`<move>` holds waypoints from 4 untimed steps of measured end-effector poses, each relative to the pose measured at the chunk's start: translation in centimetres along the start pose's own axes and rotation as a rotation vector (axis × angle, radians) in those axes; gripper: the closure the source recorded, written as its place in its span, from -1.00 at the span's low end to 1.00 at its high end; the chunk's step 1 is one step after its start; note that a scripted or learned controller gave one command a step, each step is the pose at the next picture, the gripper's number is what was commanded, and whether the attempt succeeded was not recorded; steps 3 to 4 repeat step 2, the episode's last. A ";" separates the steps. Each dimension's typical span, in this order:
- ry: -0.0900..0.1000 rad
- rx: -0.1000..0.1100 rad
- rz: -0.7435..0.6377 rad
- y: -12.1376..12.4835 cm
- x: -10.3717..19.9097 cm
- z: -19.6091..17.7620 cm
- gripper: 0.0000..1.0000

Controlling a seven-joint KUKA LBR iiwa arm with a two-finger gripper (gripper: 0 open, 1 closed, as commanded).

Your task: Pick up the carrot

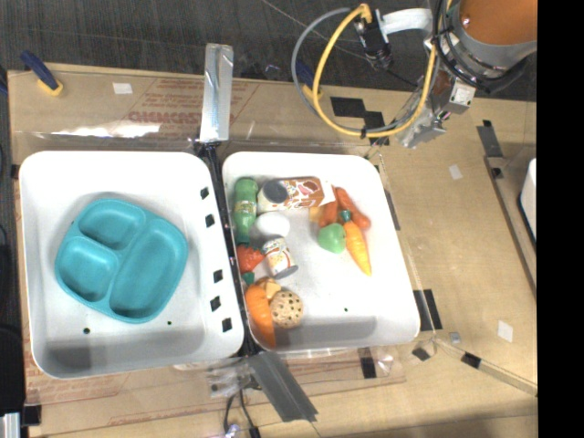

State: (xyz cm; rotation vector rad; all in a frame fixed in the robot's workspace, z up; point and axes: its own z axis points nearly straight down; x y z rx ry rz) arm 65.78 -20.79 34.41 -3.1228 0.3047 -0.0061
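Two shallow white bins sit side by side on the cardboard-covered table (pixel 456 245). The left bin (pixel 36 245) carries a teal divided plate (pixel 121 258), lying flat with its three compartments facing up. The right bin (pixel 383 290) carries a cluster of toy foods gathered toward its left and upper part.

The arm (pixel 488 16) enters at the upper right, grey with an orange band, and its upper part is cut off by the frame edge. The hand (pixel 429 128) hangs above the table just outside the right bin's upper right corner, well apart from everything in the bin. It touches nothing and holds nothing that can be seen; how far open it stands cannot be told from this angle. A yellow cable (pixel 333 53) loops beside the wrist.

The carrot (pixel 358 245) lies in the right half of the right bin, pointing down and slightly right, just beside a green pepper-like piece (pixel 332 237). A second orange-red piece (pixel 350 206) lies just above it. Further left: a green bottle (pixel 245 206), a carton with brown print (pixel 301 191), a small labelled can (pixel 278 258), an orange fruit (pixel 258 308) and a speckled cookie (pixel 286 308). Several pieces overlap, so their outlines are hard to separate.
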 end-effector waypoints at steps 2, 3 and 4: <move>-0.006 0.001 -0.002 -0.1 0.0 0.8 1.00; -0.006 0.001 -0.002 -0.1 0.0 0.8 1.00; -0.006 0.001 -0.002 -0.1 0.0 0.8 1.00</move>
